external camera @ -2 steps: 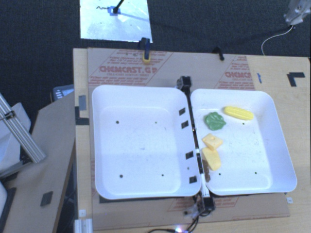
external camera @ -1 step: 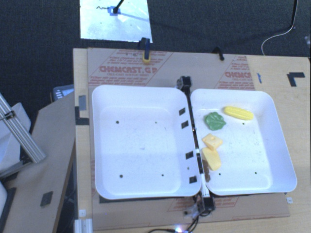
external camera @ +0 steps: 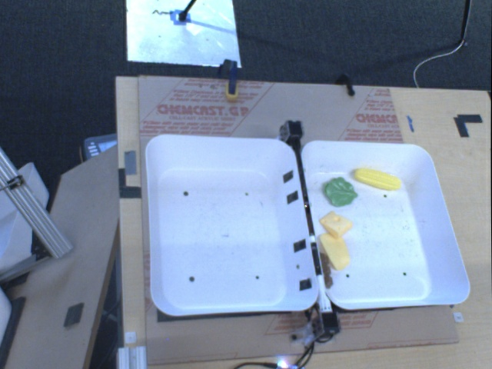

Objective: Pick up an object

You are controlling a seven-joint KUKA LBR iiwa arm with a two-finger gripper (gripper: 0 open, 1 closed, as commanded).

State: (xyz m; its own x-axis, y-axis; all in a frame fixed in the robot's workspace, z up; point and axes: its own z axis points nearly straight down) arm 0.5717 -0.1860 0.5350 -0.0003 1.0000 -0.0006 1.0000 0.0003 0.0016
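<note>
Camera view, starting nearest us: the row of black clips (external camera: 307,229) where the two bins meet is our landmark. Just right of the clips, at their near end, lies a pale yellow piece (external camera: 335,253). It touches a small yellow block (external camera: 336,224) one step farther back. Beyond those, near the clips' middle, sits a green lump (external camera: 340,191). A yellow corn-like piece (external camera: 377,179) lies farther right of the clips and a little apart from the green one. All four rest in the right-hand bin (external camera: 450,279). The left-hand bin (external camera: 223,221), on the clips' other side, offers nothing to pick.

We judge the main risk to be crowding. The two nearest yellow pieces touch each other and sit hard by the clips and the bin wall. A descent there could strike the wall or nudge both pieces without trapping either. The corn-like piece, with open floor around it, looks the safer target, though it may roll.

We cannot tell the arm's pose, nor whether the gripper is released or clenched.
</note>
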